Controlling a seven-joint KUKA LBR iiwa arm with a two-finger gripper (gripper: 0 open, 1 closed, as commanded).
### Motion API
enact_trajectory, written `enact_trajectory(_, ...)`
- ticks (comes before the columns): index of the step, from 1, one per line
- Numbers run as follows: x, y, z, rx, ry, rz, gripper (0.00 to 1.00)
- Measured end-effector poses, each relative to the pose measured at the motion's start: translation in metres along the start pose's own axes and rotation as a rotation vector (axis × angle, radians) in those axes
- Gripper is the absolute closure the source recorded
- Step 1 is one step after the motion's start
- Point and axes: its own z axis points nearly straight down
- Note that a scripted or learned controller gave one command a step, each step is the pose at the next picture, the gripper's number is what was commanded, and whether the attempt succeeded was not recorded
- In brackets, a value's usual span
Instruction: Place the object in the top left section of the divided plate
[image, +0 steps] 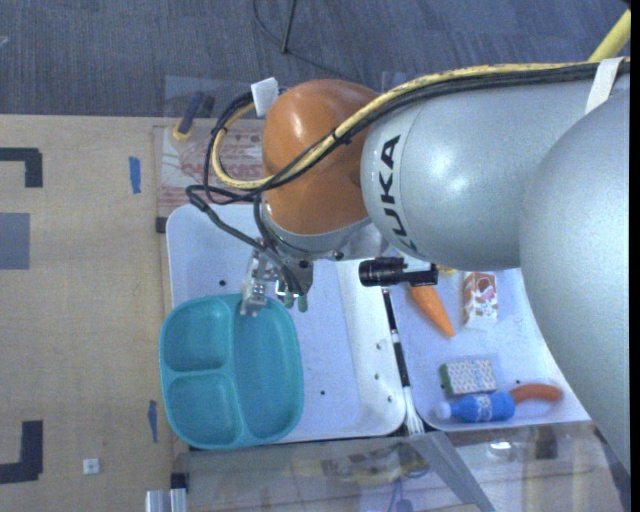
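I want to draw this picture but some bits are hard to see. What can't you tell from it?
- Gripper, camera view: too small and dark to tell whether anything sits between its fingers.
- Left bin, camera view: the orange band and arm cover its upper part.
- Right bin, camera view: the grey arm hides its right side.
- Small carton, camera view: label too blurred to read.
- Teal plate: in plain sight.
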Motion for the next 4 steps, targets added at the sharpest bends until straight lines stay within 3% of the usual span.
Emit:
enact_trajectory(1, 0.048, -0.040, -0.201, 0.008, 0.016, 0.066, 1.00)
enact_trajectory(2, 0.073, -0.005, -0.177, 0.005, 0.018, -0.201, 1.00)
enact_trajectory(3, 0.072, -0.003, -0.019, 0.000, 0.011, -0.247, 1.00)
enact_trajectory(4, 0.054, -0.054, -0.005, 0.003, 0.012, -0.018, 1.00)
